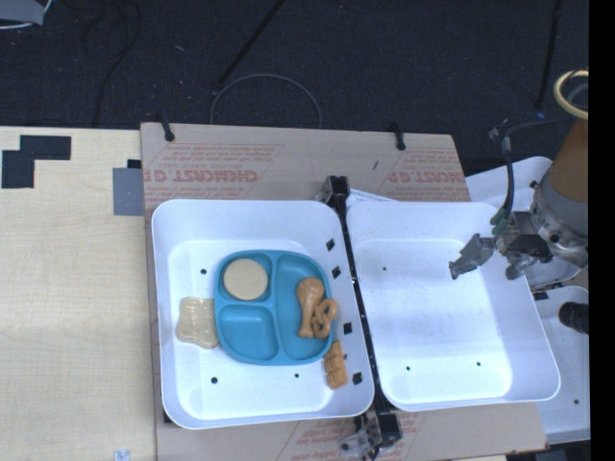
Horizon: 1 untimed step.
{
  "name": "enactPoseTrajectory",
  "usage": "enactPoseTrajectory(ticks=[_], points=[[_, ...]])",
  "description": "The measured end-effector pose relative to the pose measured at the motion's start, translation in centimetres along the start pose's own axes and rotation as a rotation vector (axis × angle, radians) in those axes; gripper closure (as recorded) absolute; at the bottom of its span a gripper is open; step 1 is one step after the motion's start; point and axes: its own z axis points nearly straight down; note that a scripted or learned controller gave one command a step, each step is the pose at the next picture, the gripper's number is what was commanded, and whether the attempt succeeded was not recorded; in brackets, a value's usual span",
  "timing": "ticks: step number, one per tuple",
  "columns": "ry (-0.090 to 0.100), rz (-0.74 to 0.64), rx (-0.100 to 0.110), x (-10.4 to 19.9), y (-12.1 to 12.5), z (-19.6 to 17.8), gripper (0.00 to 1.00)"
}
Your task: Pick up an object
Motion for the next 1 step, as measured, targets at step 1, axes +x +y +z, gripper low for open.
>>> enactPoseTrajectory(ticks=[1], points=[[-0.002,-0.002,-0.01,-0.01,0.18,-0.56,0.0]])
